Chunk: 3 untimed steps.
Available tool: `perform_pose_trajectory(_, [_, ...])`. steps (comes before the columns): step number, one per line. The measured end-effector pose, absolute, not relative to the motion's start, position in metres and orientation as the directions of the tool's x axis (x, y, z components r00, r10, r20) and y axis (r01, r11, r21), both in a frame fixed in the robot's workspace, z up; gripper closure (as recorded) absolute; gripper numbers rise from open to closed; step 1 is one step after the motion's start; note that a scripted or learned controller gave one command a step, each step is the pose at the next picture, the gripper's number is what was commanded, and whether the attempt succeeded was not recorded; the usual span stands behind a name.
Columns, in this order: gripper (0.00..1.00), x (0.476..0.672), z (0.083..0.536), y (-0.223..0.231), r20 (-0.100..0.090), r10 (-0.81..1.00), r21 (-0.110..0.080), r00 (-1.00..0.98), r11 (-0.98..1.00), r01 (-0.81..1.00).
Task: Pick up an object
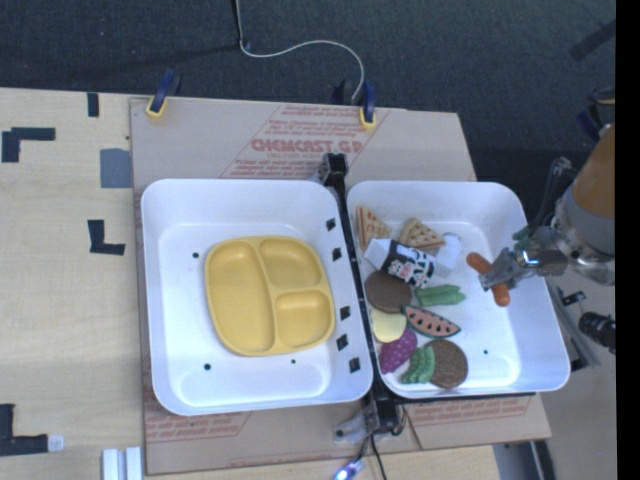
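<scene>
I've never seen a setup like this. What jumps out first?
The yellow divided plate lies alone in the left bin. The right bin holds a heap of toy food, including a watermelon slice and a green pea pod. The gripper hangs at that bin's right side, near an orange carrot.

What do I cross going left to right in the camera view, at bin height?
Yellow plastic divided plate → black divider between the bins → brown round patty → green pea pod → end effector.
</scene>
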<state>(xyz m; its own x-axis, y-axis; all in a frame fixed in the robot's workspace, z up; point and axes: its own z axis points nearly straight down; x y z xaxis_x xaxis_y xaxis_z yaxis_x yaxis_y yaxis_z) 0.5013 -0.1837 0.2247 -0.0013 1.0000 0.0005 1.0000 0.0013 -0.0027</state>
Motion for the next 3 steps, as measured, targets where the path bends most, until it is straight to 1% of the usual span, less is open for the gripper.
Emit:
perform_pose_trajectory(1, [0.00, 0.518, 0.086, -0.223, 0.001, 1.000, -0.004, 0.002, -0.002, 1.000])
perform_pose_trajectory(2, [1.00, 0.519, 0.099, -0.221, 0.002, 1.000, -0.005, -0.001, 0.001, 1.000])
perform_pose_trajectory(3, [1.00, 0.596, 0.162, -0.138, 0.001, 1.000, 0.008, -0.011, 0.011, 1.000])
